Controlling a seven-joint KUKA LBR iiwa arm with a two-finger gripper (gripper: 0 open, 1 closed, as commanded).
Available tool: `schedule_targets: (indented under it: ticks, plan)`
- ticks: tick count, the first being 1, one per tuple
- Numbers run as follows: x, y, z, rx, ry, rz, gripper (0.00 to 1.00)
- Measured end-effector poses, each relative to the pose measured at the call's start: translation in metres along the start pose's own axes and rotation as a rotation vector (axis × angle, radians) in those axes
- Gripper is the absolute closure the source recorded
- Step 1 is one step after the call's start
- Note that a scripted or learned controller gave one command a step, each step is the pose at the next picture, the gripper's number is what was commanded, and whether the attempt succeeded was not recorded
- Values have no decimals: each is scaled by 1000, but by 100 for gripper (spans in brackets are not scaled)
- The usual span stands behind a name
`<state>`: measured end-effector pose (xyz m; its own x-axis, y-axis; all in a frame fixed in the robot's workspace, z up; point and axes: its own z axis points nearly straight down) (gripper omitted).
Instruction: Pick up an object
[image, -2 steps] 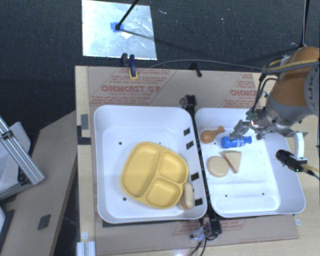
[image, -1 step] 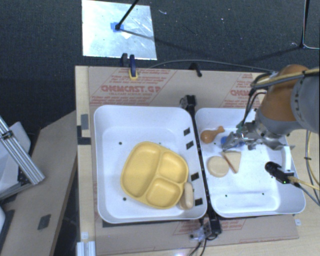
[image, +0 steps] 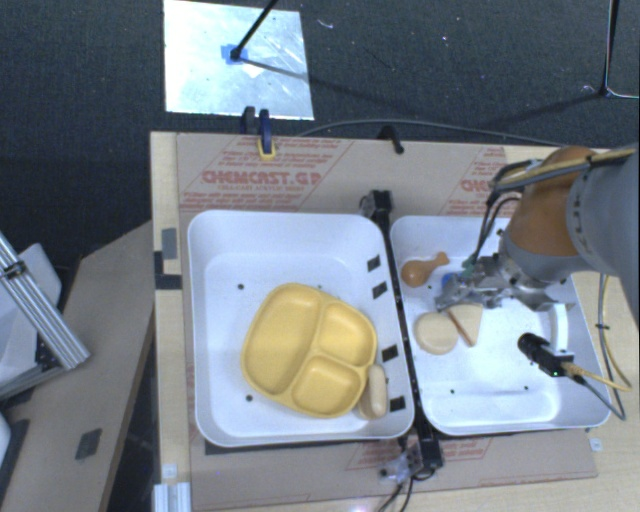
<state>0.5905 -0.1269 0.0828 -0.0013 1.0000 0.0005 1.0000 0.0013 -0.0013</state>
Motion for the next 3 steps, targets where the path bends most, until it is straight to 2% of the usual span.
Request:
schedule_targets:
  ticks: [1,3]
  plan:
    - [-1,1,-13,-4,-1,-1,100]
    - [-4,9,-130,-9,-2,-3,100]
